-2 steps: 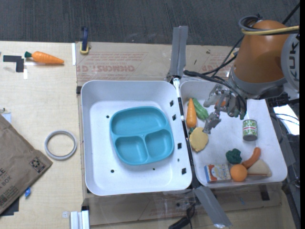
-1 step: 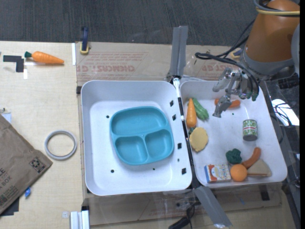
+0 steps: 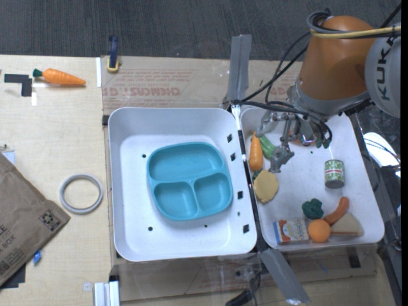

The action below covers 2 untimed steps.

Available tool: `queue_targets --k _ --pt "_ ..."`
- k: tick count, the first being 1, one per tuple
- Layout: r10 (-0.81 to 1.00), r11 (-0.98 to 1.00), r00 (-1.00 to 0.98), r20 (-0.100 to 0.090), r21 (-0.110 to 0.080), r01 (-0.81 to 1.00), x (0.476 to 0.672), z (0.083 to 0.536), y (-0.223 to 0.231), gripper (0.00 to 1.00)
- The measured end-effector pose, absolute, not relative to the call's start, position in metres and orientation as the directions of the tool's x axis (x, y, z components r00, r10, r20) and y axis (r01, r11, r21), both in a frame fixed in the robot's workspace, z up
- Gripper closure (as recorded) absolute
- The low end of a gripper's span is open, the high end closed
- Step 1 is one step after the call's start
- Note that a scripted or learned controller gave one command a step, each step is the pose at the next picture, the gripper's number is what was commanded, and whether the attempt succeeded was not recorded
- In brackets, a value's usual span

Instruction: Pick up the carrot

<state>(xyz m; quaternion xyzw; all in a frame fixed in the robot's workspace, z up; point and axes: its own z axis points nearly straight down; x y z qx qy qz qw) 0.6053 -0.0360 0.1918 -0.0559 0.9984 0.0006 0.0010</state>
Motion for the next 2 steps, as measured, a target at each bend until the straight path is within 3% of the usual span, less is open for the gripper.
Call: queue_targets --k 1,2 --pt "-0.292 0.956 -0.956 -0.002 0.001 -0.292 0.536 0.192 -0.068 0.0" --pt "-0.547 0.837 -0.837 -0.001 0.001 -0.547 0.487 0.166 -0.108 0.0"
